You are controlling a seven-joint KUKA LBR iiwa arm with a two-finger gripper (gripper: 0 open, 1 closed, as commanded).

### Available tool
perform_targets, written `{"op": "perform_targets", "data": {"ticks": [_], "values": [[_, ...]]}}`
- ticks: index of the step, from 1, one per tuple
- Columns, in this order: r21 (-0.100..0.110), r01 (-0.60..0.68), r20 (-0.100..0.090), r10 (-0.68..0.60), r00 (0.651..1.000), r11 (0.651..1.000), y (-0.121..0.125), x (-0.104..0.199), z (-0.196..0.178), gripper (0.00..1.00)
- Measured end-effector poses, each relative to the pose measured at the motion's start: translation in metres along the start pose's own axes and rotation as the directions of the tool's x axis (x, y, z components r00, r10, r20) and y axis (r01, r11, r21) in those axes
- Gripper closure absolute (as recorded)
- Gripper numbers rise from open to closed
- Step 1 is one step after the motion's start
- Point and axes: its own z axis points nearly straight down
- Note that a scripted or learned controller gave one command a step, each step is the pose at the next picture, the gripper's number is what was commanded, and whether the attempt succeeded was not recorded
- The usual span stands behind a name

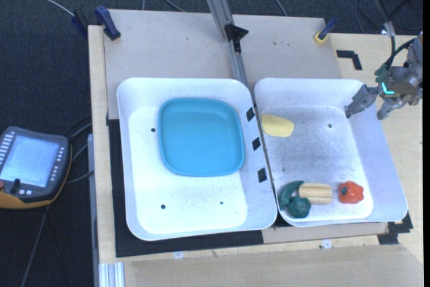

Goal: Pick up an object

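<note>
Nearest the camera, along the near edge of the right bin [376, 144], three small things sit in a row: a dark green vegetable-shaped toy [294, 199] on the left, a tan cylinder [316, 193] touching it in the middle, and a red pepper-shaped toy [350, 192] just right of that. Beneath everything is the table [175, 44], a pale wooden board with a blue clamp [107, 21] at its far left corner. On it lie the two white bins side by side. The left bin [134, 144] holds a large blue square plate [201, 136], lying flat towards its far side. A yellow lump [277, 125] sits alone near the far left corner of the right bin, well apart from the row of three. At the far right edge of the right bin hovers the tool [369, 105], its two dark fingers spread apart with nothing between them.
</note>
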Motion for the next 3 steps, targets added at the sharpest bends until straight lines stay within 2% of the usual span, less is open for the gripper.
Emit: {"op": "perform_targets", "data": {"ticks": [1,2,3], "values": [[0.000,0.000,0.000,0.000,1.000,1.000,0.000,0.000,0.000,0.00],[0.004,0.000,-0.001,0.000,1.000,1.000,-0.002,-0.004,0.043,0.00],[0.005,0.000,-0.001,0.000,1.000,1.000,0.007,-0.005,0.098,0.00]]}}
